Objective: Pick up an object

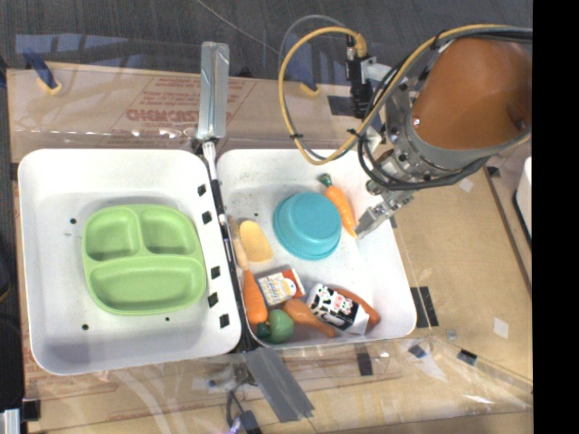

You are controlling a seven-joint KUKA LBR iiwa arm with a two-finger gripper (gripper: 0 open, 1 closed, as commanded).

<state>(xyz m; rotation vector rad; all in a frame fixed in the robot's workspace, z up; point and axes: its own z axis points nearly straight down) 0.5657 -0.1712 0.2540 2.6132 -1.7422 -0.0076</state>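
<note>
The left bin [41, 242] holds a green divided plate [142, 259]. The right bin [398, 278] holds a blue bowl [308, 225], a carrot [340, 205] touching it, a yellow piece [254, 240], two small cartons [279, 287] and a green fruit [280, 327]. The hand [374, 216] hangs by the carrot, holding nothing; whether it is spread, I cannot tell.

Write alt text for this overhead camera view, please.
A grey robot arm's gripper hangs over the right white bin, beside a blue bowl and a toy carrot. The left bin holds a green divided plate.
</note>
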